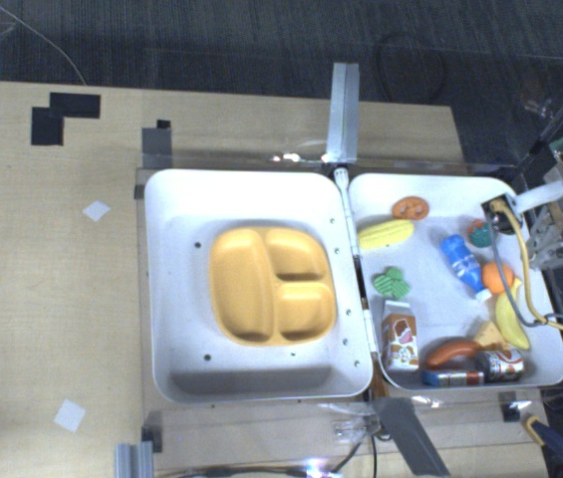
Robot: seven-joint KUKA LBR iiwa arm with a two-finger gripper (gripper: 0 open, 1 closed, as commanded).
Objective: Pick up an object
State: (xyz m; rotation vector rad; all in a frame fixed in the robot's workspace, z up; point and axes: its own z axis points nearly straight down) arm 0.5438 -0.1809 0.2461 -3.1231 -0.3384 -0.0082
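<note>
Gripper (560,229) at the right bin's (430,189) far right edge; whether it is spread or pinching, I cannot tell. Toys lie loose in that bin: corn (385,234), bottle (461,263), banana (510,324). Yellow tray (269,284) sits in left bin (176,267).

Around the blue bottle (462,264), bare bin floor lies open toward the green toy (393,283); orange ball (497,278) and banana (509,323) crowd its right.
</note>
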